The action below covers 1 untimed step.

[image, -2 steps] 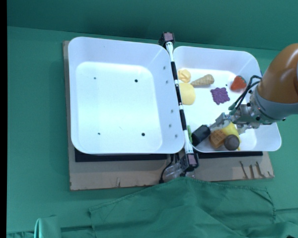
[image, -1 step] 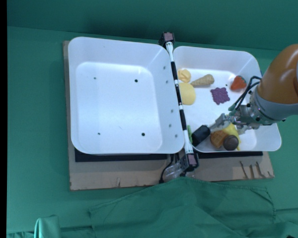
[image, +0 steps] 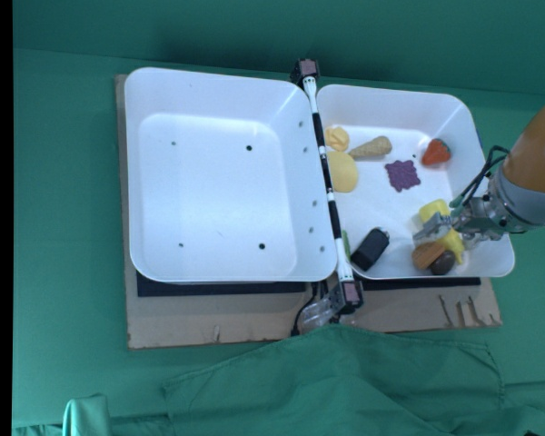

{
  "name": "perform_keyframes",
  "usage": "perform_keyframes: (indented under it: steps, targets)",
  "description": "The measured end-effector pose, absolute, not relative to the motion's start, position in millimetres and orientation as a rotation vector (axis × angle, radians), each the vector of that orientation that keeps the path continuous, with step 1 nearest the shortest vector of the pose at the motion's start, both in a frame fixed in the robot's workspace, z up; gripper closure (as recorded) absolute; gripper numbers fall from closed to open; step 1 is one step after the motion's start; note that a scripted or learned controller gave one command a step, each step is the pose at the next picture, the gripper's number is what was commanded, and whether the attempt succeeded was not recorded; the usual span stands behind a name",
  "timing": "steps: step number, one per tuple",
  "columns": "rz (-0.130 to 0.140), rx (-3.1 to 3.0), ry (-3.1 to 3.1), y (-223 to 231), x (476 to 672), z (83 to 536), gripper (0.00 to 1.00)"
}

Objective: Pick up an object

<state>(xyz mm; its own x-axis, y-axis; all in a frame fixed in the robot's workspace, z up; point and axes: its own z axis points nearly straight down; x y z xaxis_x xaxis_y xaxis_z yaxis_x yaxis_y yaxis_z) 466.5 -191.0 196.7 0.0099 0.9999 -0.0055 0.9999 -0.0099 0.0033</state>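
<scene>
Sitting side by side, two smooth white bins: the left bin (image: pixel 218 184), the right bin (image: pixel 463 121). Low in the right one, the gripper (image: pixel 443 232) hovers over a glossy yellow block (image: pixel 433 212), just above a brown lump (image: pixel 428 254); its grip cannot be judged. Nearby lie a black oblong (image: pixel 371 248) and a bumpy purple cluster (image: pixel 402 174).

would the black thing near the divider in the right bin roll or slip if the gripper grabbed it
The black object looks blocky and rounded-edged, lying flat, so it probably won't roll. Its smooth dark surface might slip between fingers. It lies apart from other items, so a push likely slides it freely.
</scene>
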Motion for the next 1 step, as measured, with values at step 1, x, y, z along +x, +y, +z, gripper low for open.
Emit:
perform_keyframes:
  steps: [1]
  targets:
    - [0.009,2.218,2.2,-188.8,470.2,210.0,1.0]
